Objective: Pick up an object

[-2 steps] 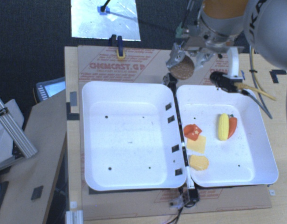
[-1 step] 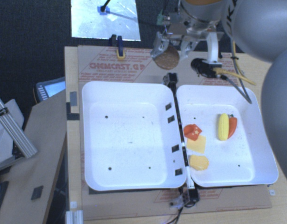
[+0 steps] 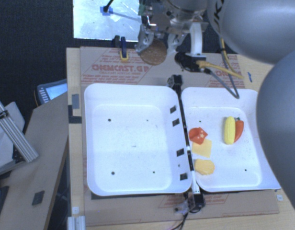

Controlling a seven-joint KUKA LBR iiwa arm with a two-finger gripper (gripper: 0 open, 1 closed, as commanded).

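My gripper (image 3: 157,44) hangs high above the bench's far edge, behind the two bins. A brown round disc (image 3: 153,54) sits between its fingers (image 3: 144,40), lifted clear of the bench, and the gripper is shut on it. In the right bin (image 3: 248,176) lie a red piece (image 3: 198,135), a pale yellow flat slice (image 3: 202,148), an orange-yellow lump (image 3: 204,166), a yellow oblong item (image 3: 229,130) and a red-orange item (image 3: 239,130) touching it.
The left bin (image 3: 133,143) stands beside the right one, joined by a black clipped divider (image 3: 182,138). Yellow and black cables (image 3: 219,71) trail from the wrist over the right bin's far edge. A yellow clamp (image 3: 123,54) sits at the cardboard's back.
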